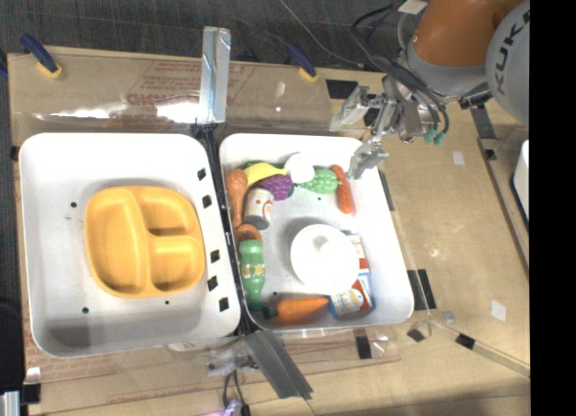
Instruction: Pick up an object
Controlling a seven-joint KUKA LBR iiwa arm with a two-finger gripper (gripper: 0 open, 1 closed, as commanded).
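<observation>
A: What is the place like?

B: There is a brown bench [450, 225] with two white bins side by side on it.

A: What is closest to us?

B: In the right bin [392, 261], at the near edge, lies an orange carrot [301, 309]. Beside it is a small can [349, 301]. A green bottle [251, 270] lies along the left wall. A round white lid [322, 257] sits in the middle.

A: And the left bin [45, 225]?

B: It holds a yellow tray [144, 239] with parts in it.

A: What is farther back?

B: A purple bunch of grapes [280, 187], a yellow banana [261, 171] and a thin red pepper [343, 189] lie by the far wall.

A: Where is the gripper [364, 160]?

B: It hangs above the far right corner of the right bin, just past the red pepper. Nothing is between its fingers. I cannot tell if they are open or closed.
</observation>
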